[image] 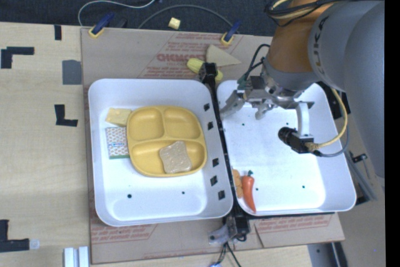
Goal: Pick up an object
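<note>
Orange carrot (248, 191) is lying at the right bin's (312, 197) near-left corner, nothing blocking it. Left bin (100, 134) is holding a yellow divided plate (159, 128) carrying a toast slice (175, 157). Gripper (250, 103) is hovering farther back over the right bin, fingers spread, gripping nothing.

right bin (325, 194) floor open | carrot (248, 191) hugs divider | left: tray (166, 140)

Grey arm (350, 53) reaching in from the right, orange-banded wrist angled downward, gripper (250, 104) with jaws spread, holding nothing
</note>
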